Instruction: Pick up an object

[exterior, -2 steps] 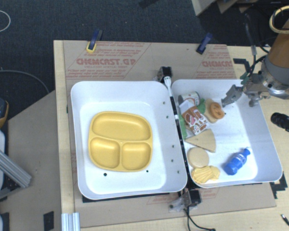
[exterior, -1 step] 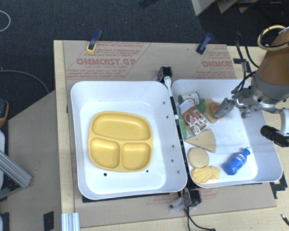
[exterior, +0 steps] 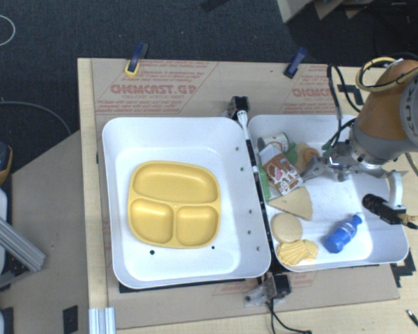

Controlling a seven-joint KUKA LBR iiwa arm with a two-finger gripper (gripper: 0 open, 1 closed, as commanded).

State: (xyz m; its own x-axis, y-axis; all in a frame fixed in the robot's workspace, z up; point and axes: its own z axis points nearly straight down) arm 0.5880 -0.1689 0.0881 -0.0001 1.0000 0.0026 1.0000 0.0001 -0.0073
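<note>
White plastic forms the two shallow bins set side by side on the bench, and the camera view looks down on both at a slant. The left bin holds a yellow divided plate with one long compartment at the far side and two smaller ones nearer the camera, lying roughly in the middle of the bin floor. The right bin holds the loose objects: a brown-and-white packet near the dividing wall, a pale wedge just below it, a round tan biscuit under that, a ridged yellow piece at the near edge, and a small blue bottle lying on its side toward the near right. The arm, grey with its orange band, reaches in from the right, and the gripper hangs low over the far part of the right bin, just beside the packet. Whether the claw is open or closed cannot be told from this angle.
</note>
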